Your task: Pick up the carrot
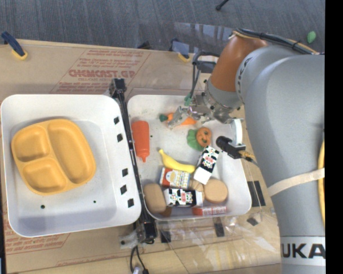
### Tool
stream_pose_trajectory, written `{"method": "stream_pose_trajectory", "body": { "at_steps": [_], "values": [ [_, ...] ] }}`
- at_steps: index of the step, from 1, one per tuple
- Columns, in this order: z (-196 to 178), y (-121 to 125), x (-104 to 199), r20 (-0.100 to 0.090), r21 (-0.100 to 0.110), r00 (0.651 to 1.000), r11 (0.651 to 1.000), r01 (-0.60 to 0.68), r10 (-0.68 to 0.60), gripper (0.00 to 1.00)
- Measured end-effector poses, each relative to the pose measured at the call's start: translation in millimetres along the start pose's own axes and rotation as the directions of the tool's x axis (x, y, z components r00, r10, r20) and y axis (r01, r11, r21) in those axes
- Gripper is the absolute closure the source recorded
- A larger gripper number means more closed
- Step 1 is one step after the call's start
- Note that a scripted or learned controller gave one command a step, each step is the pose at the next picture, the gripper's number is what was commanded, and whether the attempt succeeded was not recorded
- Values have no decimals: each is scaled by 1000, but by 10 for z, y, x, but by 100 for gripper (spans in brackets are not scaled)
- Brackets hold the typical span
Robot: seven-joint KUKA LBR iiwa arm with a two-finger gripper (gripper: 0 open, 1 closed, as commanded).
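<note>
The carrot (188, 120) is a small orange piece with a green top, lying at the back of the right bin (238, 182). My gripper (182, 116) hangs right over it at the bin's far wall, its metal tip overlapping the carrot's middle so orange shows on both sides. The grey arm with its orange band (234, 59) comes in from the right and covers the bin's right edge.
Beside the carrot are a small pumpkin (202, 135), a red bottle (140, 138), a banana (175, 162), two cow-print cartons (207, 161), a red carton (175, 178) and brown buns (154, 197). The left bin (11, 104) holds a yellow divided tray (51, 154).
</note>
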State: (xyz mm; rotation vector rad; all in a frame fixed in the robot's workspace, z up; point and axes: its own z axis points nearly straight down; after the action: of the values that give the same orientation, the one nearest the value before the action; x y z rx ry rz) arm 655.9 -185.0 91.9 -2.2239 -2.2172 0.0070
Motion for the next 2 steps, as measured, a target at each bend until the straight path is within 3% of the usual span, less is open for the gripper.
{"method": "stream_pose_trajectory", "body": {
  "at_steps": [1, 2],
  "values": [
    [-100, 0, 36, -4, 7, 1000, 1000, 9, -9, 100],
    [13, -839, 474, -4, 1, 964, 964, 265, -265, 100]
  ]
}}
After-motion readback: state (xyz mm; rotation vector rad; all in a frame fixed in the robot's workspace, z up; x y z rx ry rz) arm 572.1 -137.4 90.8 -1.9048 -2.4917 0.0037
